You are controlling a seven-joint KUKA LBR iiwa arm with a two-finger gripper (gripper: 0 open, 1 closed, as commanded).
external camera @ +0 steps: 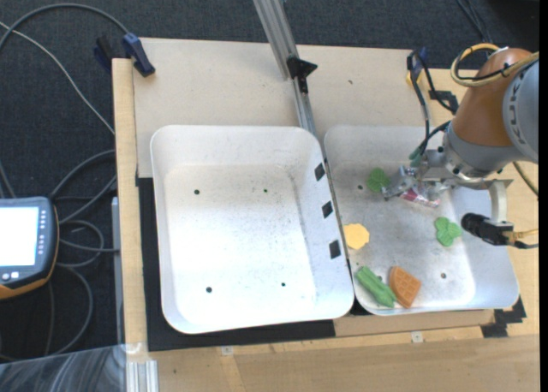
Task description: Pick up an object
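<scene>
My gripper [409, 185] is low over the back middle of the right bin [488, 292], with the grey arm and its orange band [501, 65] rising to the right. A small pink and white object [421, 200] lies right under the gripper's tip, partly hidden by it. A small green piece [378, 180] sits just left of the gripper. Another green piece [446, 231] lies to the front right of it.
A yellow piece [356, 235] lies by the right bin's left wall. A long green piece [374, 286] and an orange wedge [405, 286] rest at that bin's front edge. The left bin [171, 151] stands alongside. A metal pole [274, 22] slants up at the back.
</scene>
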